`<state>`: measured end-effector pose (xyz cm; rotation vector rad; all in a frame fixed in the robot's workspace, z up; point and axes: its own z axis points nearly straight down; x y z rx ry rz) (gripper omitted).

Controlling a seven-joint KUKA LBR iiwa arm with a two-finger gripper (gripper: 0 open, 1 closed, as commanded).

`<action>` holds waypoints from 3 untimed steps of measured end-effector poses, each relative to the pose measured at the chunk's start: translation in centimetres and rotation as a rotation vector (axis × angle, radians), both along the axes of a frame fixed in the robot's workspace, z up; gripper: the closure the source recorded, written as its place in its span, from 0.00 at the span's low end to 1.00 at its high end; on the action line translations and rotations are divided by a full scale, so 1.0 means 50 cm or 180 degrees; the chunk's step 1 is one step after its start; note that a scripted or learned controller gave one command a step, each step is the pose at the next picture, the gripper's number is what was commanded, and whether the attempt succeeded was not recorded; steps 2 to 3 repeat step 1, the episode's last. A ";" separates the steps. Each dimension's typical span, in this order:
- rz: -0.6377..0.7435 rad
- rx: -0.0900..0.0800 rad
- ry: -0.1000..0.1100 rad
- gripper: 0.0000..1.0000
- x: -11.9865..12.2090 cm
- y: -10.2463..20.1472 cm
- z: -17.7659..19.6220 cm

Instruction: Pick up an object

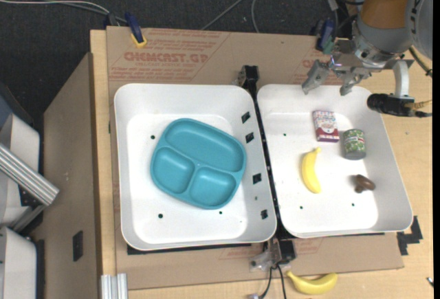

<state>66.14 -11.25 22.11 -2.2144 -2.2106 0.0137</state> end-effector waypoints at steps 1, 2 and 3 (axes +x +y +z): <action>0.0008 -0.0005 -0.0045 0.00 0.006 0.001 0.016; 0.0008 -0.0005 -0.0045 0.00 0.006 0.001 0.016; 0.0008 -0.0005 -0.0045 0.00 0.006 0.001 0.016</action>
